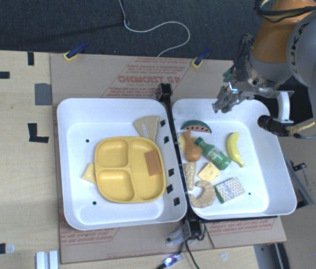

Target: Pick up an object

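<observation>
small toys heaped in right white plastic bin (270, 198): yellow plastic banana (235, 148), green plastic bottle (213, 154), red watermelon slice (196, 128). grey 2-finger gripper (224, 103) above bin's far rim, nothing visibly held; finger spread impossible to tell. yellow divided plastic tray (129, 168) in left white bin (71, 150).

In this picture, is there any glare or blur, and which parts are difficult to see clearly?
Camera view: even, soft lighting with faint shadows only; the white bins are bright, nearly washed out at their rims; the tool is slightly blurred, its fingers indistinct; the small items near the green bottle are coarse, lacking fine detail; the yellow tray is clear.
</observation>
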{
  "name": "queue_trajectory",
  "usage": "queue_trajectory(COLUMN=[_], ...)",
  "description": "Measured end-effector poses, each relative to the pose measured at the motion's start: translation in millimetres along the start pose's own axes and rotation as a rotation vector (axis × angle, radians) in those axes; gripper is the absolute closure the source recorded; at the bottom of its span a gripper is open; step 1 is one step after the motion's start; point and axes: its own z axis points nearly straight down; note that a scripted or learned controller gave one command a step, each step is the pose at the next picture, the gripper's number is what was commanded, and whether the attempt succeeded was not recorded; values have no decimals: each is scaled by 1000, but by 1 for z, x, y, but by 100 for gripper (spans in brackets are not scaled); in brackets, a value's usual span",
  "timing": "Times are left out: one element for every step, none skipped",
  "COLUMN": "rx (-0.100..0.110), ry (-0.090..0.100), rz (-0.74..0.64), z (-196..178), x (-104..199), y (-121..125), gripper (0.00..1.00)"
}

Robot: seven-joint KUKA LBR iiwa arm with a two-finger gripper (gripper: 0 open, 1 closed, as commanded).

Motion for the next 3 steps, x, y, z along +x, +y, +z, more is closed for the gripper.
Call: queue_trajectory(rx=[4,5,7], ry=[2,1,1], rz=[-5,-4,-4], z=[-9,-9,-3], x=[53,101,140], y=[1,1,-12], gripper=[100,100,100])
